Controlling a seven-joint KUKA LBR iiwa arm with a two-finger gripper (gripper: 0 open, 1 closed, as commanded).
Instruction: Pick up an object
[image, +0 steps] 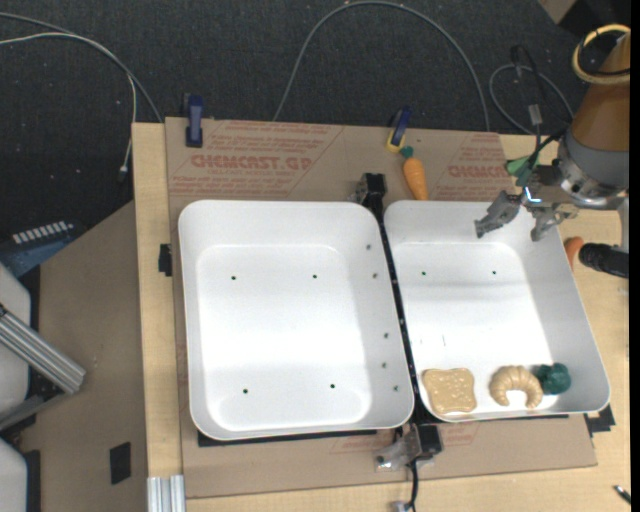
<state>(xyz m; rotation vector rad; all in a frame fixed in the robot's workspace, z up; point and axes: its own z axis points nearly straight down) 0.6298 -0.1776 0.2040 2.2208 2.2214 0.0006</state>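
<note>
My gripper (517, 223) hangs over the far right corner of the right bin (470, 300), its two grey fingers spread open with nothing between them. Along that bin's near edge lie three things: a tan slice of toast (449, 390), a beige croissant (517, 386) and a small dark green object (552, 378) at the right. All three lie well away from the gripper, toward the near side of the bin.
The left bin (285, 315) sits beside the right one. An orange carrot (414, 176) lies on the cardboard behind the right bin. Blue clamps (193, 120) hold the board's far edge. A black clip (372, 188) sits between the bins.
</note>
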